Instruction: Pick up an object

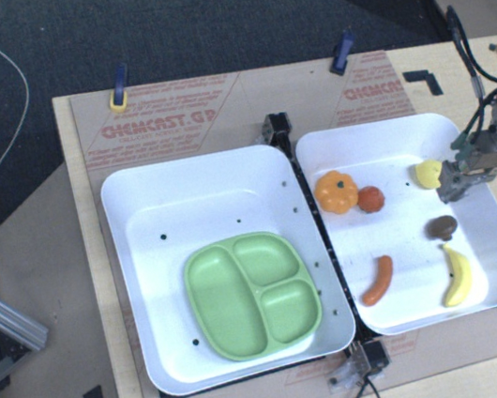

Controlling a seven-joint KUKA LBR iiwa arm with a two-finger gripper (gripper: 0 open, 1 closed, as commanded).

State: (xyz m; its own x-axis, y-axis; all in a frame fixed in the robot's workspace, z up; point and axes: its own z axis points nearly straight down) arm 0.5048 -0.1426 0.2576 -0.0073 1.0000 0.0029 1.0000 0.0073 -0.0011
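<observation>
Six small food pieces counted in the right bin (388,128): orange pumpkin (336,193) touching red tomato (371,199) near the inner wall, yellow lemon (428,174) toward the outer wall, brown piece (441,228) just nearer the camera, sausage (377,280) and banana (456,276) lying along the near edge. Found the gripper (455,181) low over the bin's right side, just beside the lemon and seemingly touching it (contact not certain at this slant); could not tell whether spread or closed, and saw nothing held. Judged the lemon the likeliest candidate: probably light, hollow plastic, stiff, smooth and rounded, hence prone to roll or squirt sideways under an off-centre pinch. Best taken across the short middle, squarely from above, not at the tapered ends. Judged the sausage and banana easier alternatives, each narrow enough to span across the body. Noted the green divided plate (251,295) alone in the left bin (145,259), well apart.
</observation>
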